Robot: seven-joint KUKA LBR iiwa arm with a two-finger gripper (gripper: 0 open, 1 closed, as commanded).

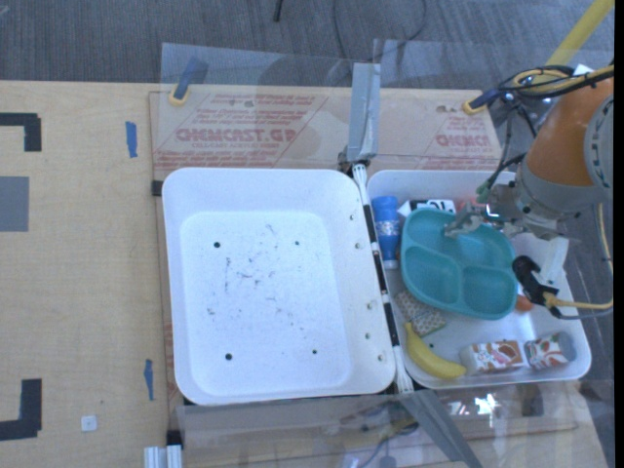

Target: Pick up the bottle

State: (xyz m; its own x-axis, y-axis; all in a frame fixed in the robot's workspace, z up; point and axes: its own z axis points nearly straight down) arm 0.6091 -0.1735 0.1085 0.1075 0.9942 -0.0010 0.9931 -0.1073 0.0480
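Note:
The bottle (387, 228) lies along the left wall of the right bin (575, 359), with its blue cap toward the back. A teal divided plate (460, 266) lies right beside it and partly covers its near side. The arm reaches in from the right with its orange band over the bin's far right corner. My gripper (472, 224) hangs over the back rim of the teal plate, about a hand's width right of the bottle. Nothing shows in its grasp.
A banana (430, 357) lies at the front of the right bin, with two small cartons (517, 355) to its right. A patterned scrap (417, 310) pokes out under the plate. The left bin (185, 291) stands beside it. Cables trail by the arm.

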